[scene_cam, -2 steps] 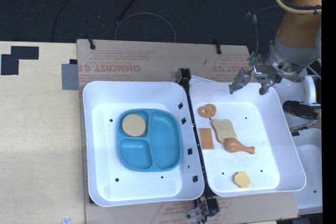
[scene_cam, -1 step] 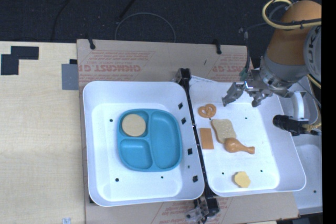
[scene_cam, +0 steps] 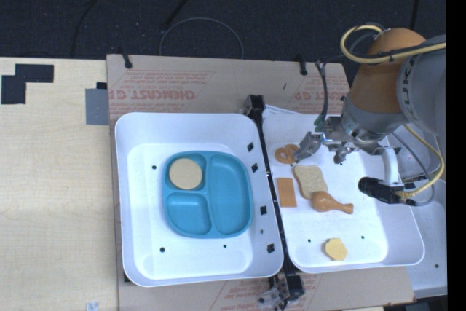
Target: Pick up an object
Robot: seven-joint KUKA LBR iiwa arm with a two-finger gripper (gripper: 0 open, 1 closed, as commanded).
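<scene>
Two white bins sit side by side on my bench [scene_cam: 51, 178], on a sheet of printed cardboard [scene_cam: 189, 87]. I see the left bin [scene_cam: 138, 244] holding a blue tray [scene_cam: 226, 200] with three compartments; a round tan cookie [scene_cam: 185, 173] lies in the tray's upper left compartment. The right bin [scene_cam: 393, 244] holds the loose food pieces.

From the right my arm [scene_cam: 408, 84] reaches in over the right bin's upper half, its orange band showing above the wrist, with yellow cable looped over it. The gripper [scene_cam: 325, 144] hangs over the bin's upper middle. Its fingers look spread apart, one prong angled down to the left toward the pretzel, another to the right, and I see nothing between them.

Of the pieces, the toast [scene_cam: 309, 178] is the biggest, pale and tilted, near the middle of the bin just below the gripper. Touching its lower end is a drumstick [scene_cam: 332, 203], brown, with its bone end pointing right. Just left of the toast lies an orange cracker [scene_cam: 286, 192], a narrow rectangle, close to the bin's left wall. Above that, the pretzel [scene_cam: 286, 154] lies just beside the gripper's left prong; whether they touch I cannot tell. Well apart from the rest, a small yellow chunk [scene_cam: 336, 249] rests near the bin's front edge.
</scene>
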